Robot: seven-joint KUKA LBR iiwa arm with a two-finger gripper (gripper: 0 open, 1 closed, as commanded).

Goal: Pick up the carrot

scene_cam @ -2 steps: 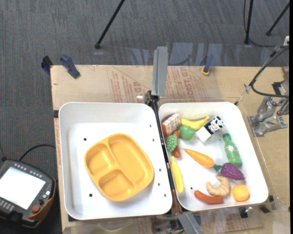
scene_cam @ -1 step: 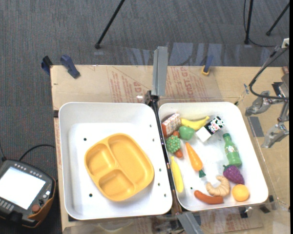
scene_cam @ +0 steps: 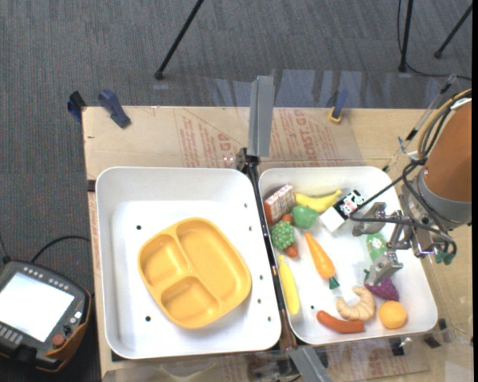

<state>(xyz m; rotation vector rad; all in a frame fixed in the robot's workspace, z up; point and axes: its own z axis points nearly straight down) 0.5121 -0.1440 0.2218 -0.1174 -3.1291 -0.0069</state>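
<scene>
Lowest in the right bin (scene_cam: 299, 329), a red sausage (scene_cam: 339, 322) and a croissant (scene_cam: 361, 303) are seen, just below the carrot (scene_cam: 320, 255). That carrot is lain slantwise mid-bin, with corn (scene_cam: 289, 284) to its left and a green vegetable (scene_cam: 284, 235) close above-left. To the carrot's right, near purple grapes (scene_cam: 385, 286), the gripper (scene_cam: 380, 273) is poised; whether it is open cannot be told. A crowded neighbour could be seized or nudged instead, since clearance around the carrot is judged slight.
</scene>
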